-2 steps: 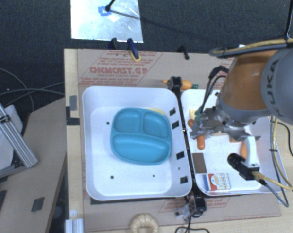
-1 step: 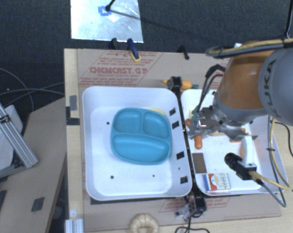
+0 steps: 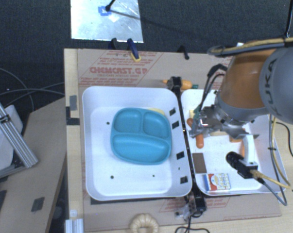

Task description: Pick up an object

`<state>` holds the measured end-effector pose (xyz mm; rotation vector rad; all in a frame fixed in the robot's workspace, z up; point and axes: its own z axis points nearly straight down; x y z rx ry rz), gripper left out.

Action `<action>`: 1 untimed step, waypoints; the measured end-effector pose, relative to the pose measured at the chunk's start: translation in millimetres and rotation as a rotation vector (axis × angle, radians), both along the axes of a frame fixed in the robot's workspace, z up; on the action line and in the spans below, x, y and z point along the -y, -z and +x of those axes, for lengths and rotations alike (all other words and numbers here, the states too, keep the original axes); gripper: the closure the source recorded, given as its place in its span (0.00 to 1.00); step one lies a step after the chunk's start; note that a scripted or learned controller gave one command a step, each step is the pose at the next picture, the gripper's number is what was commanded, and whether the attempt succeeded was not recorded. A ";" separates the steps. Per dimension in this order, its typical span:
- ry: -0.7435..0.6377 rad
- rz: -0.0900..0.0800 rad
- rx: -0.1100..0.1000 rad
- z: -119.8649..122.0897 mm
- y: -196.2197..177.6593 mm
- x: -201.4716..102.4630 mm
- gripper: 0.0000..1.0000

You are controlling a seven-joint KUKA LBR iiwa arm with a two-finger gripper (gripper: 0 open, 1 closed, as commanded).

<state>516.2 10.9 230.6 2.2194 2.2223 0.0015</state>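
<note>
Hovering low over the right bin (image 3: 263, 191), my gripper (image 3: 200, 123) sits just above an orange carrot (image 3: 199, 141), grip state impossible to tell from here, blue plate (image 3: 140, 135) resting in the left bin (image 3: 95, 144).

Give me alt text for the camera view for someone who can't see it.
A grey robot arm with an orange band reaches over the right white bin, above a small printed card. The left white bin holds a blue divided plastic plate.

Blue plate (image 3: 140, 135) in left bin (image 3: 95, 144)
</note>
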 end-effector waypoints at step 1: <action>0.001 0.000 -0.001 -12.7 -2.0 -0.8 1.00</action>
